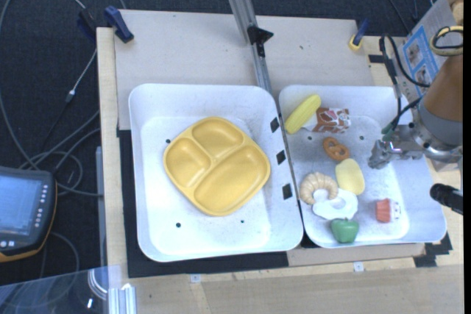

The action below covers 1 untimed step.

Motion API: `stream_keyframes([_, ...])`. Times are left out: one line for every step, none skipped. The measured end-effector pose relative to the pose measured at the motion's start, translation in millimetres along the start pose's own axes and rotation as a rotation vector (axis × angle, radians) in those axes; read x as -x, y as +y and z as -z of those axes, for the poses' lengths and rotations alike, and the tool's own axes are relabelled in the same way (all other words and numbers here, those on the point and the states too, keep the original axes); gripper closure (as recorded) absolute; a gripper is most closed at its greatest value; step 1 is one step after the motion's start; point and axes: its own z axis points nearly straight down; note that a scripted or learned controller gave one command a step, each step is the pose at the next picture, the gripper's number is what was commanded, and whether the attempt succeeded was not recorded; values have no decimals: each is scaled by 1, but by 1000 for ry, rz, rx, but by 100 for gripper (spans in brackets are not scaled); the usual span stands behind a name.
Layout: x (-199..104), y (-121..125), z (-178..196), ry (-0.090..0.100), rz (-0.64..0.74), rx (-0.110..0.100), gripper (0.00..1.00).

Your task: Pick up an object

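The gripper [383,152] hangs over the right bin [368,95] near its right wall, and how far its jaws stand open I cannot tell. The toy foods lie apart from it: a corn cob [302,113], a pretzel [336,149], a croissant [318,186], and a small packet [333,118] whose print is too small to read. A yellow divided plate [216,165] lies in the left bin [147,158].

Bright, even overhead lighting; soft short shadows; mild glare on white bins [147,180]; slight softness toward 3 o'clock.
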Motion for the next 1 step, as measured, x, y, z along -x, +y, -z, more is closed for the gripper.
stream_keyframes([3,-1,44,0,1,0,100])
